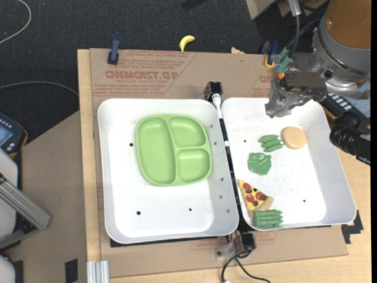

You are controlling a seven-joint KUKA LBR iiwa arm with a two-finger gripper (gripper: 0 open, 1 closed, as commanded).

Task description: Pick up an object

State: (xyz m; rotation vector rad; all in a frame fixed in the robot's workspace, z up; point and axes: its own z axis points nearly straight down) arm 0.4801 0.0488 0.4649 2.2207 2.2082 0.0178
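Observation:
The right white bin (330, 181) holds a tan round cookie (293, 137), a small green bean bundle (270, 142), a green leafy piece (259, 163), a pizza slice (254, 196) and another green bundle (268, 217). My gripper (275, 109) hangs over the bin's far edge, up and left of the cookie, with nothing seen between its fingers. The grey arm with the orange band (347, 16) comes in from the upper right.
The left white bin (118, 181) holds a green divided plate (174, 149). A black clip (213, 91) sits between the bins at the far side. A yellow banana toy (186, 41) and a blue clamp (113, 49) lie at the cardboard's far edge.

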